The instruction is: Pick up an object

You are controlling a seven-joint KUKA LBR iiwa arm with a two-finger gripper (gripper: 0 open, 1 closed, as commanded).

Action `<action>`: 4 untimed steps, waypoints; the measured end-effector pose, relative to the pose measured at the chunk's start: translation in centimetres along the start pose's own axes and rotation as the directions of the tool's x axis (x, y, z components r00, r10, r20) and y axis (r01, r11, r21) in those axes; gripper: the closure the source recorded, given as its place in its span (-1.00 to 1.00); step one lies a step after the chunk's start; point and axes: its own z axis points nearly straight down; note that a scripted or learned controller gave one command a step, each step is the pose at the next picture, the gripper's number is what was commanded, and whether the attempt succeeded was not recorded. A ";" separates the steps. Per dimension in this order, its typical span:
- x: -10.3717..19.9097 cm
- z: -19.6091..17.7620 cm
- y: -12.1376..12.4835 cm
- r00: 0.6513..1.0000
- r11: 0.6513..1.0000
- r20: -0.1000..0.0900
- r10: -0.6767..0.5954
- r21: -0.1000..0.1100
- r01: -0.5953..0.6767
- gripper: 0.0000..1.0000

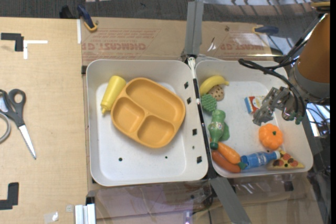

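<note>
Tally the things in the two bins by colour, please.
Yellow: 3, namely bottle, tray, banana
Green: 2, namely round toy, bottle
Orange: 2, namely pumpkin, carrot
Red: 1, namely sausage
Blue: 1, namely bottle
Mixed colours: 3, namely cookie, packet, pizza slice
Total: 12

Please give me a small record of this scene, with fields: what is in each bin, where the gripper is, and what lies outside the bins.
left bin: yellow divided tray; yellow bottle beside it
right bin: banana, green bottle, carrot, blue bottle, small orange pumpkin, pizza slice
gripper: over right bin, above the pumpkin; nothing seen held
outside bins: scissors on the bench, left
</note>
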 end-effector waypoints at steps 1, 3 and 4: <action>1.4 14.1 -2.6 1.000 1.000 -0.003 0.029 0.001 -0.029 1.00; -5.7 6.6 -1.8 0.976 0.976 0.001 -0.217 0.000 0.217 1.00; -7.9 13.4 -8.0 0.623 0.623 0.001 -0.782 -0.002 0.782 1.00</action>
